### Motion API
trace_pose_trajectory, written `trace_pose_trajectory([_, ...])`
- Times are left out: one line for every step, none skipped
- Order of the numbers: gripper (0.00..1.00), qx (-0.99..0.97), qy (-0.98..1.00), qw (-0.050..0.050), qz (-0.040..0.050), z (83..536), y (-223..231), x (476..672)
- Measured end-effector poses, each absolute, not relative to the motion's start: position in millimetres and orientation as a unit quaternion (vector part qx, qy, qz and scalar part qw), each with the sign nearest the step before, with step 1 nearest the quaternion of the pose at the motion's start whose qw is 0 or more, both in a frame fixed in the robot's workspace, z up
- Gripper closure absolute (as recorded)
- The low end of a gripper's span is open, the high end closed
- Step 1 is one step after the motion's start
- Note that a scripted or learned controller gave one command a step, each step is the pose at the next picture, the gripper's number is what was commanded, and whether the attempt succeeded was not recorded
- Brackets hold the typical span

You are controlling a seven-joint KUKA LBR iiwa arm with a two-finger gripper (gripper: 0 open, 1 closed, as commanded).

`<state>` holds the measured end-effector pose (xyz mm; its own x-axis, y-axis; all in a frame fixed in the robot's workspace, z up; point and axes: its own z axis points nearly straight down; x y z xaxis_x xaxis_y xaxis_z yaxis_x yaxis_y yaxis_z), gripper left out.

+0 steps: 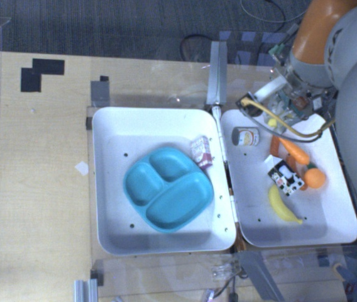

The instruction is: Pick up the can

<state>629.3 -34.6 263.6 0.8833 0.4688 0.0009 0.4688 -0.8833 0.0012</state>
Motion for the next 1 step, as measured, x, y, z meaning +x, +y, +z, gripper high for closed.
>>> trace_pose_trajectory([0.0,0.97,0.242,0.0,0.0003,263.4,-34.3,629.3])
